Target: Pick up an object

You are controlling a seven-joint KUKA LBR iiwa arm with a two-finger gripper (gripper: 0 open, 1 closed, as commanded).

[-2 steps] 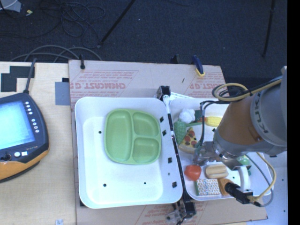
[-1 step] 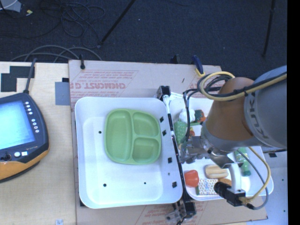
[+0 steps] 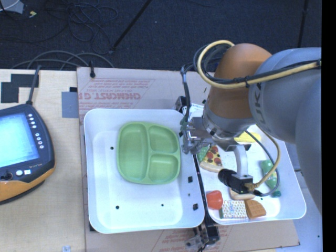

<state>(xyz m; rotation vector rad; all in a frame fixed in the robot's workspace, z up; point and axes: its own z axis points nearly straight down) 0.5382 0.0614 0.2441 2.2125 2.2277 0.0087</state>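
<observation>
My gripper [image 3: 195, 140] hangs low over the near-left part of the right bin [image 3: 295, 210], mostly hidden under the grey wrist and the orange band. Just beside it lies a toy pizza slice [image 3: 211, 160]. A red piece [image 3: 214, 198], a speckled block [image 3: 233, 209] and an orange-brown wedge [image 3: 255, 209] lie along the bin's front. A green piece [image 3: 268, 168] lies at the right and a yellow one [image 3: 248, 137] shows partly under the arm. Nothing shows held in the gripper.
A green divided plate [image 3: 148, 152] lies in the left bin [image 3: 105, 219]. The raised rims between the two bins run right under the gripper. A teach pendant [image 3: 21, 146] rests on the bench at the far left. A black cable plug [image 3: 231, 178] hangs over the right bin.
</observation>
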